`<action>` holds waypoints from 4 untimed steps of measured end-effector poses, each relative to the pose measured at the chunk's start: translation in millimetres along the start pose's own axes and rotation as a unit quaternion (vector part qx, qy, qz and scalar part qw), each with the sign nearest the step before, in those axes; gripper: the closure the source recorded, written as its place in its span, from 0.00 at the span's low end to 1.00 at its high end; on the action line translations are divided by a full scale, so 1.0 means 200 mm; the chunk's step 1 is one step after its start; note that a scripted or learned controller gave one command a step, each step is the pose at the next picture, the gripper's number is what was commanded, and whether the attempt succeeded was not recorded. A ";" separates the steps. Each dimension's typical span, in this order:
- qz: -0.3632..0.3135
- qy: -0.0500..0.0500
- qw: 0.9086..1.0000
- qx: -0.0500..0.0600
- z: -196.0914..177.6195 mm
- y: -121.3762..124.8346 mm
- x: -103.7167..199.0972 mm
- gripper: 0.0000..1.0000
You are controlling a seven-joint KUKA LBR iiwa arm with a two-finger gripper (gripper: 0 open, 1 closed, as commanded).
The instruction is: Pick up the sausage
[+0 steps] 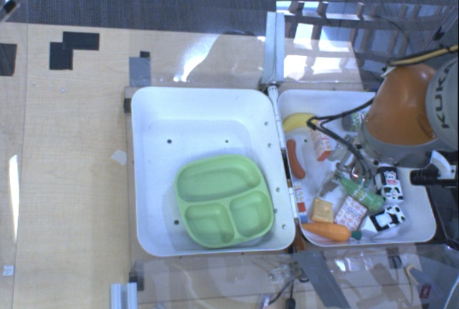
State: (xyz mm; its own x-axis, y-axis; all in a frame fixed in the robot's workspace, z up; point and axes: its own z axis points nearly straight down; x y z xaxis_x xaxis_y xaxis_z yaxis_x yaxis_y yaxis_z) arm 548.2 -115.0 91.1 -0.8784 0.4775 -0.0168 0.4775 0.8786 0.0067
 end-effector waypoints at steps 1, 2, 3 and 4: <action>-0.194 0.000 0.981 -0.001 0.00 -0.01 -0.04 0.00; -0.101 0.010 0.995 0.003 0.01 0.21 -0.36 0.00; -0.097 0.035 0.994 0.019 0.00 0.28 -0.43 0.00; -0.110 0.035 0.993 0.015 0.00 0.26 -0.44 0.00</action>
State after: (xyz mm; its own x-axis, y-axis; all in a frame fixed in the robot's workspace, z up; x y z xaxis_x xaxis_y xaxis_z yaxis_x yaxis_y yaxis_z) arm 650.5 -112.0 92.8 -0.9603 0.2736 0.0543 0.2729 0.9618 -0.0198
